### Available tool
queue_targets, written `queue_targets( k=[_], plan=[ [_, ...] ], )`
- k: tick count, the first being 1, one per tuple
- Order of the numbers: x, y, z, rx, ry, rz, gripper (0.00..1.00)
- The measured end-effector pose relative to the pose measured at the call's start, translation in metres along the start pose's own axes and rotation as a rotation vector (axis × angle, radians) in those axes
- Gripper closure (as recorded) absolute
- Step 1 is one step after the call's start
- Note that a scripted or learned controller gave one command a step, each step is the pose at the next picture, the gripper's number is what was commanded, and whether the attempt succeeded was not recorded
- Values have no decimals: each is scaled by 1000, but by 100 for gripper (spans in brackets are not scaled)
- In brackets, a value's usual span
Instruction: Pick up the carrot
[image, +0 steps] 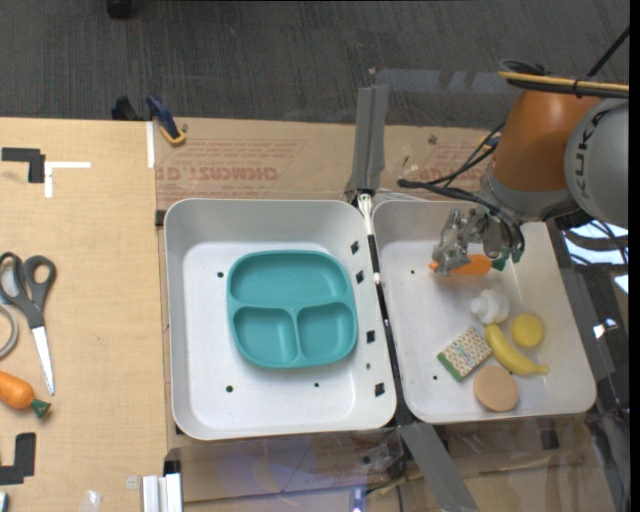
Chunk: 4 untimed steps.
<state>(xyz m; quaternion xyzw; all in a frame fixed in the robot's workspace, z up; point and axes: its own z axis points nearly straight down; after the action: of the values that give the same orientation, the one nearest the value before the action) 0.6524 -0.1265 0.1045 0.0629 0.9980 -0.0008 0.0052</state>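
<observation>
Arm (560, 140): grey with orange band, entered from three o'clock and hung over the upper part of the right bin.

Left bin (190, 300): white, shallow, carried a teal divided plate (293, 307) at its centre; otherwise bare floor.

Right bin (420, 330): white, shallow. Its far wall lay just at twelve o'clock of the gripper; the divider between bins lay well off at nine o'clock.

Gripper (466, 250): low in the right bin's upper half, fingers clamped on the carrot.

Carrot (470, 265): orange, lying crosswise between the fingers, both ends showing either side of them. Whether it had cleared the bin floor could not be told.

Banana (510, 350): yellow, at five o'clock of the gripper, beside a yellow lemon (527, 330), a white lump (487, 305), a patterned sponge (464, 352) and a tan round (496, 388).

Off the bins, at nine o'clock on the bench: scissors (30, 300) and a second orange carrot (18, 392), well apart from the arm.

Risk, as judged: the carrot was smooth and tapered, so it could pivot or slip out on the lift. The white lump sat near at five o'clock and could be nudged.

Room, as judged: open floor at seven o'clock of the gripper; straight up was the clearest way out.
</observation>
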Motion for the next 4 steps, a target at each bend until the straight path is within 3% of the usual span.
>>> queue_targets(
  k=[1, 2, 4],
  plan=[
    [20, -27, -94, 0, 3, 61, 100],
    [33, 12, -97, -1, 8, 10, 100],
    [30, 12, -116, -1, -1, 7, 100]
  ],
)
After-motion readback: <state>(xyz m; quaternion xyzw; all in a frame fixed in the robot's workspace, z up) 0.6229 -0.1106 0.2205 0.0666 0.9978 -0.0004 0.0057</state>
